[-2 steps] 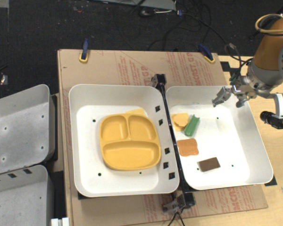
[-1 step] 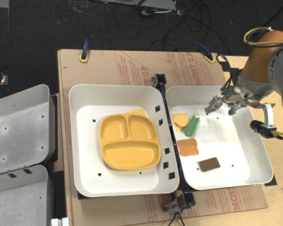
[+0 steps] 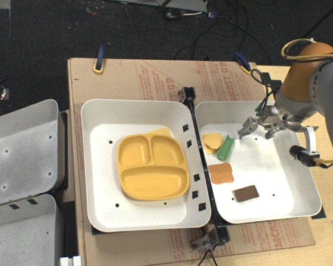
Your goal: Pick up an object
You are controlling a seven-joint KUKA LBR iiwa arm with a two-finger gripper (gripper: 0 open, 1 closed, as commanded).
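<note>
Green block [image 3: 226, 147] in right bin [image 3: 299, 204], long axis tilted upper-right to lower-left, gripper [image 3: 250, 127] fingers spread, nothing held

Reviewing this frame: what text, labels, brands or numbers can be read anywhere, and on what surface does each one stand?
Red print on the cardboard sheet under the two bins: repeated lettering lying reversed or upside down, too distorted to quote with confidence.
White bins, yellow tray, green item, brown block: no text.
Arm: no readable marking.
</note>
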